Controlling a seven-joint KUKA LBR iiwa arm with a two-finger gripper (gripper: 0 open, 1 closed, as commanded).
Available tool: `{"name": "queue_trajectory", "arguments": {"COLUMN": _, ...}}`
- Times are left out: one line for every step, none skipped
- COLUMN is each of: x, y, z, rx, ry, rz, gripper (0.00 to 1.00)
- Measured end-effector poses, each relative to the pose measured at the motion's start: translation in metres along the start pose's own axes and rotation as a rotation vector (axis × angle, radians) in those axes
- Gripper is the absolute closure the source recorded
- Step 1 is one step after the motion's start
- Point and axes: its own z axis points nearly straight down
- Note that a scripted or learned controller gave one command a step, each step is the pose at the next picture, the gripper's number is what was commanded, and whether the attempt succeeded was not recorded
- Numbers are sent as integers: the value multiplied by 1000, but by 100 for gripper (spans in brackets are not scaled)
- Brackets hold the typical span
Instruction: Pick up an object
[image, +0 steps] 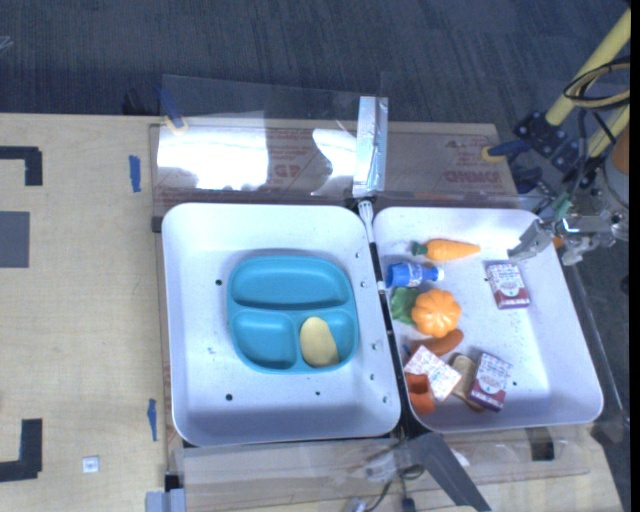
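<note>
Step in hand: approach, by my judgement; nothing is lifted yet.
Gripper: the grey two-finger gripper (535, 240) hovers over the far right edge of the right white bin (570, 345); whether it is released or clenched I cannot tell, and nothing is visibly held.
Nearest candidate: a small red-and-white carton (508, 284), lying flat just near and left of the gripper, apart from the other items.
Other candidates: an orange plastic carrot (452, 250) and a blue bottle (412, 274) at the far left of the bin; a round orange pumpkin toy (436, 312) in the middle; a cluster of small red-and-white packets (460, 378) near.
Next move: likely descend over the carton, squarely, since it lies low.
Left white bin (190, 330): holds a blue divided plastic tray (290, 285) with a yellow oval potato-like toy (319, 341) in its near right compartment.
Counter (75, 330): pale wood.
</note>
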Motion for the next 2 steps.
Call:
{"name": "queue_trajectory", "arguments": {"x": -17, "y": 4, "z": 48, "rx": 5, "ry": 1, "rz": 0, "gripper": 0}}
{"name": "queue_trajectory", "arguments": {"x": -19, "y": 7, "z": 76, "rx": -27, "ry": -8, "rz": -4, "gripper": 0}}
